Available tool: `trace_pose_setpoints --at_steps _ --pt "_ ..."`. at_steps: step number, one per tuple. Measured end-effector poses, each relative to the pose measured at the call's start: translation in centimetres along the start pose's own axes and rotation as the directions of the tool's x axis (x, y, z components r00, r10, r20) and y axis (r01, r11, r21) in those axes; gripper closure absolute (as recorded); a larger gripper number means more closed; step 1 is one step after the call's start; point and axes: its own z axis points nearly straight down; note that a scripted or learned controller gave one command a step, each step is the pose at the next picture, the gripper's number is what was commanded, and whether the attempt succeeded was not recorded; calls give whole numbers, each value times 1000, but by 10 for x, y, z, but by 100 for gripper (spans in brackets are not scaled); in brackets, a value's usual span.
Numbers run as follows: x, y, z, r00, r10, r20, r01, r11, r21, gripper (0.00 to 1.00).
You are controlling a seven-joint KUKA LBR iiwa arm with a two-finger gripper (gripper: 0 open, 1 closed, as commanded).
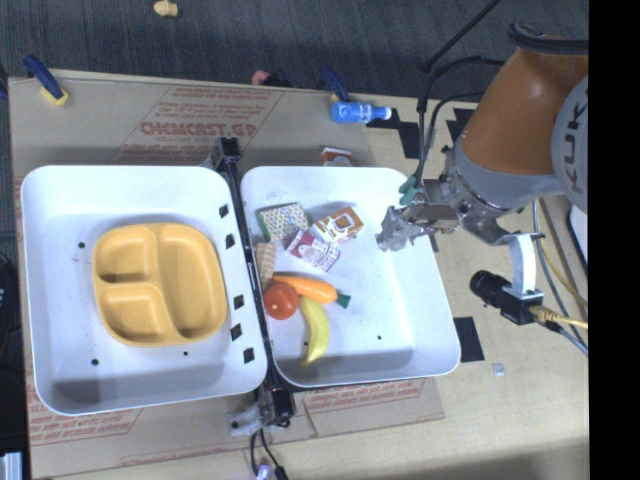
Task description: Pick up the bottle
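Nearest: banana [316, 330] at right bin's [425, 313] front edge, with tomato [281, 301] and carrot [306, 287]. Gripper [400, 226] hovers over that bin's right edge; can't tell jaw state. Blue bottle [357, 113] lies outside the bins on the worktop [150, 108], near its back edge. Not picked yet; reach and grasp both remain.

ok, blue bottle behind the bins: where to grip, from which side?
Judging by its pose, grip the bottle across its blue body, coming from above. It lies on its side on the cardboard, long axis left-right, white cap end right, so the fingers should close front-to-back.
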Motion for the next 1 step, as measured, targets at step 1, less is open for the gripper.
trace_pose_setpoints --at_steps 1 --pt "-37 -40 38 979 -202 1 202 979 -3 100"
